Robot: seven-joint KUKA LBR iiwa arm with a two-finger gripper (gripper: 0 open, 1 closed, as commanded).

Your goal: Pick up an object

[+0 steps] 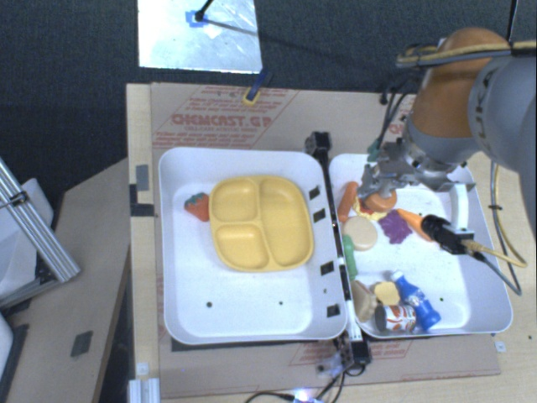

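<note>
a dark carpeted floor surrounds a pale wooden bench [96,225], with a shiny silver sheet [200,23] lying on the floor beyond it. on the bench a printed cardboard sheet [226,120] carries two shallow white bins side by side.

the left bin [172,259] holds a yellow divided plate [256,223] near its middle, and just beside the plate's left edge sits a small orange-red toy fruit [197,206] with a green top.

the right bin [474,296] is crowded. the grey arm reaches in from the right, and its gripper [379,190] hangs low over the bin's far left part, right above a round orange piece [379,201]. whether the gripper is apart, together or clamped on that piece cannot be told from this slant. just left of it lies a long orange piece [348,198], and just in front a cream disc [362,233]. a purple piece [394,227] sits beside the disc, with a small carrot [411,219] touching its right side. a green stick [349,260] lies along the wall between the bins. near the front wall, a blue bottle [417,302], a small can [396,317] and a yellow bit [386,292] are bunched together.
</note>
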